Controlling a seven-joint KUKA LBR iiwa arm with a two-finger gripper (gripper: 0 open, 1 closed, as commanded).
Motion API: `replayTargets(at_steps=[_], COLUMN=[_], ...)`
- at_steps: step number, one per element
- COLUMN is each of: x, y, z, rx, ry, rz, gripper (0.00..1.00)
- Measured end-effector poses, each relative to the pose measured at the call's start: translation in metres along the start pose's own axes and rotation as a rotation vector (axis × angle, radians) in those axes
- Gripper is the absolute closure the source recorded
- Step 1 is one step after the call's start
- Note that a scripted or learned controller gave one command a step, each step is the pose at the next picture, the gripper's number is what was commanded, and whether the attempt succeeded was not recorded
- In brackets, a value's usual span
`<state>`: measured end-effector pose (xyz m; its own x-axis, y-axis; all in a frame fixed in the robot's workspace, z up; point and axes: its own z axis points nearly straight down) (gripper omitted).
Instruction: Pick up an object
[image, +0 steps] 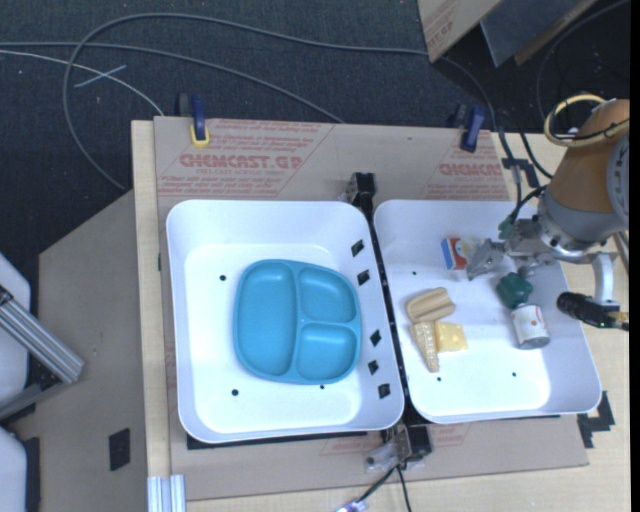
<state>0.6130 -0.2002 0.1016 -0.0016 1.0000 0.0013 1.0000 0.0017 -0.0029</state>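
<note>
A wooden bench (250, 160) with red printed letters on its board stands on a dark carpet floor, with thin cables lying on the carpet behind it, and it bears two shallow white bins side by side. Whether the gripper (497, 258) is wide or narrow cannot be told, because its metal parts are small and mixed together at the upper right of the right white bin (480, 395). The gripper hangs low over this bin, just beside a small red, white and blue packet (455, 252) on its left and just above a dark green rounded object (515, 290); it is not clear if it touches either of them. Near the green object, a little lower and to the right, lies a small white cylinder with a red mark (529, 325), tilted on its side. More to the middle of the same bin there is a tan bread-shaped piece (429, 303), and directly below it a pale yellow corn-like piece (427, 345) touching a yellow wedge like cheese (452, 338). Above the gripper, the grey wrist and the orange band of the arm (585, 185) come in from the right side. The left white bin (200, 330) holds a light blue plastic plate with three compartments (297, 321), lying flat near the centre. A blue clamp (199, 120) and another clamp (471, 126) sit on the far edge of the board.
</note>
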Motion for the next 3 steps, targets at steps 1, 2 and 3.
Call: replayTargets(at_steps=[1,2,3], x=[0.0,0.001,0.001], y=[0.001,-0.009,-0.008], z=[-0.014,-0.067,-0.115], rx=[-0.004,-0.006,-0.007], ry=[0.0,-0.002,-0.003], rz=[0.0,0.002,0.001], gripper=[1.0,1.0,1.0])
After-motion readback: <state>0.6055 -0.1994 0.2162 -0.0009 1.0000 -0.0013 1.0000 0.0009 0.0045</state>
